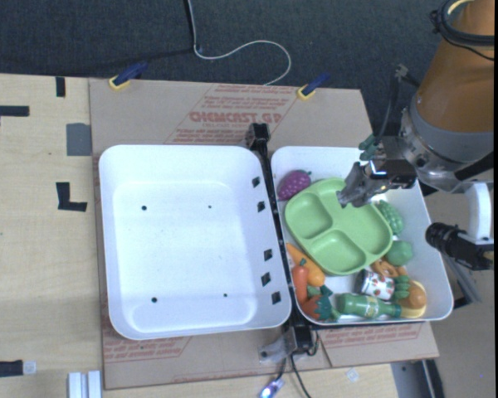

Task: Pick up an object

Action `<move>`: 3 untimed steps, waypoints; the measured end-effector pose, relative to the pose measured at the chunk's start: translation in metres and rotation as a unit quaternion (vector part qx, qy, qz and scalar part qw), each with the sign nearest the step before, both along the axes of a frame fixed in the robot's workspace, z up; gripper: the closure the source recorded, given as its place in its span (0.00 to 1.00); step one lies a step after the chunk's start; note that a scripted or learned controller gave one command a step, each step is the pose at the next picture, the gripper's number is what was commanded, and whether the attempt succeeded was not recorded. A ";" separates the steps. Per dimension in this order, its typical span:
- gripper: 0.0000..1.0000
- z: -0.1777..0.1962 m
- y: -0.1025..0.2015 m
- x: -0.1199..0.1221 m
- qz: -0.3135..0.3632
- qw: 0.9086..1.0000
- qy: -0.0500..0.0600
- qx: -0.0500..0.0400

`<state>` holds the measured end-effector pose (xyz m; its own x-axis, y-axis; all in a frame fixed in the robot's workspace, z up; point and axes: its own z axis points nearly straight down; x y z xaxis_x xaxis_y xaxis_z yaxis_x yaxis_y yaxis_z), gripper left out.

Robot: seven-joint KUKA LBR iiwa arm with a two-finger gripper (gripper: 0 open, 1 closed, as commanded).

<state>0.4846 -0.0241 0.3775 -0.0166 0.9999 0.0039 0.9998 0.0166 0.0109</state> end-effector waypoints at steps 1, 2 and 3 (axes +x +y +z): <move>1.00 0.033 0.079 -0.001 -0.003 1.000 0.004 -0.001; 1.00 0.040 0.074 -0.001 -0.006 1.000 0.007 -0.003; 1.00 0.139 0.117 0.005 -0.005 1.000 0.000 -0.001</move>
